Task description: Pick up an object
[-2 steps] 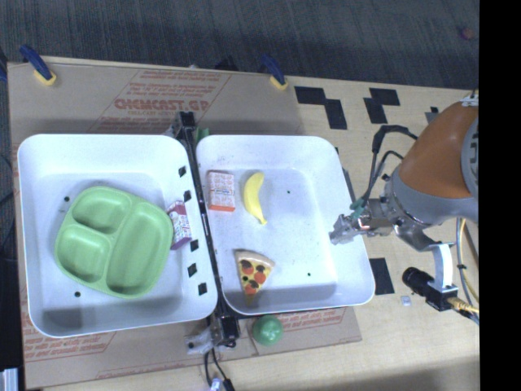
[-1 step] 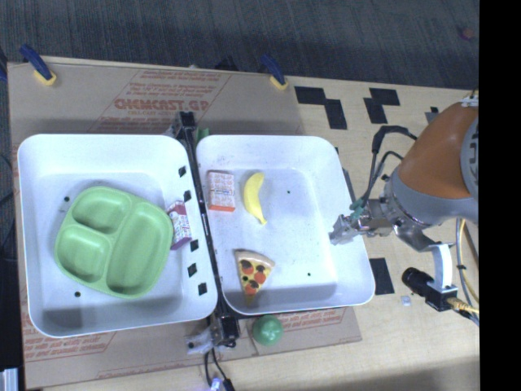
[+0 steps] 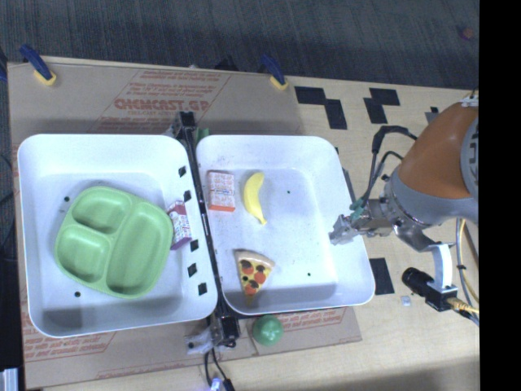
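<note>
Down at the near edge sits a green ball (image 3: 266, 329), out on the cardboard sheet (image 3: 163, 96) just below the right bin (image 3: 317, 157). Inside that bin wait a banana (image 3: 256, 197), a pizza slice (image 3: 253, 272) and a small carton (image 3: 221, 191). The gripper (image 3: 348, 227) hovers at the bin's right rim — carrying nothing, its spread too blurred to call. Looks like the approach stage: it needs to swing left over a target and descend. Dark carpet (image 3: 244, 15) lies beyond the bench.

Arm (image 3: 435, 165) low at right, hand (image 3: 346, 228) leftward
</note>
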Available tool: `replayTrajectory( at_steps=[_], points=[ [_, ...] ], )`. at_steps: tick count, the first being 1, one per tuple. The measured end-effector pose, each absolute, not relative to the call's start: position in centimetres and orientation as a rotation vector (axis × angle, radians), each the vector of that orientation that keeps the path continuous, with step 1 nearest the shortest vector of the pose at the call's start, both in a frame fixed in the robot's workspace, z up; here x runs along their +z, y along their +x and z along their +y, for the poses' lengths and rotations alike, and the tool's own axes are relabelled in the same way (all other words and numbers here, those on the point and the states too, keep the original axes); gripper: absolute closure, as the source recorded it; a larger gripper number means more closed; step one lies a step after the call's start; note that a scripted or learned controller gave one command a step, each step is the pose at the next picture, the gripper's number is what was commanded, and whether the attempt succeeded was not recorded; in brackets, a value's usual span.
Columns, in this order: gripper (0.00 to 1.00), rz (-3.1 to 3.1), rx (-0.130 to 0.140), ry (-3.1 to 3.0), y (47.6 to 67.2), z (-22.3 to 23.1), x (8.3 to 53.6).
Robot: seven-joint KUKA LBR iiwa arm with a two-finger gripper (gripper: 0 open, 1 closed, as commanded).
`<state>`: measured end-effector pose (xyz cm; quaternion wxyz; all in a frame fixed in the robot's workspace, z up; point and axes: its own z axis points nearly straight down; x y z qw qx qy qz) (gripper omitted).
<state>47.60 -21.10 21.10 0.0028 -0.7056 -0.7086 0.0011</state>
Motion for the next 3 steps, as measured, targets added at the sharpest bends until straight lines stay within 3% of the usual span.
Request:
replayTrajectory(
  at_steps=[2,3],
  points=[
    [1.0,-2.228,-0.001,-2.217,47.7,-21.2,23.7],
    [1.0,-2.226,0.003,-2.213,47.6,-21.1,22.1]
  ],
)
